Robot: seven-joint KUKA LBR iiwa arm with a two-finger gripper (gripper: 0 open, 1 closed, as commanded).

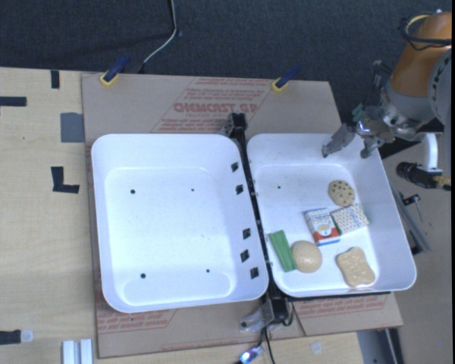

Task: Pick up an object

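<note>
Over the right bin, the pincer hangs spread wide, gripping nothing.

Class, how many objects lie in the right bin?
6: cookie, checkered packet, small box, green stick, tan ball, tan biscuit. None seem hidden.

Bins white. Cookie tan, dark-speckled. Block green. Packet checkered. Carton white, red-blue print. Cardboard brown, red lettering.
</note>
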